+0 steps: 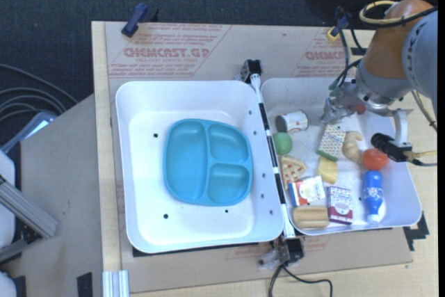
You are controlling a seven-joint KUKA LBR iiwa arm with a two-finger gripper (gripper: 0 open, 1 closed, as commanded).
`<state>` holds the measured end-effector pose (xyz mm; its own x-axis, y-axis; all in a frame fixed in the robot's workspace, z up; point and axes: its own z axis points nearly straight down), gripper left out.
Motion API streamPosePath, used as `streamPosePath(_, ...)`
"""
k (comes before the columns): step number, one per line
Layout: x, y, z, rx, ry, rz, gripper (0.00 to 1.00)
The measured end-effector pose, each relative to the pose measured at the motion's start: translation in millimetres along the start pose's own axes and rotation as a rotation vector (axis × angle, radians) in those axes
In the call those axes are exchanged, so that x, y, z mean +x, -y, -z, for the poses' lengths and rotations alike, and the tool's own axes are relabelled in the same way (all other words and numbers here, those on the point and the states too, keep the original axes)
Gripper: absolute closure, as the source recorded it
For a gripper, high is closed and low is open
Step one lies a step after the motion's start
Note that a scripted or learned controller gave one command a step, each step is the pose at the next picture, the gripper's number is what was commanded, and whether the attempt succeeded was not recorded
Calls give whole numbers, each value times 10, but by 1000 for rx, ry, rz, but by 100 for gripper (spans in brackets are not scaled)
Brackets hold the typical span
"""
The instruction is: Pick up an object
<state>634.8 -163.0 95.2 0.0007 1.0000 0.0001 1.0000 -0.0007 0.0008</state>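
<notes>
The right bin holds several toy foods. Among them are a white can, a green ball, a pizza slice, a speckled cracker, a yellow wedge and a beige piece. A red tomato, a blue bottle, two small red-and-white boxes and a bun lie nearer the front. My gripper hangs low at the bin's back, just above the cracker's far end and right of the can. Nothing shows between its tips.
The left bin carries a blue divided plate. A black clamp sits at the back where the bins meet, and a blue clip lies on the board's far left corner. Cables trail beside the arm.
</notes>
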Motion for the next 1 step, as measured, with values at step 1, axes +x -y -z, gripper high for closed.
streamPosePath(1,720,-321,-104,-1,0,2,100)
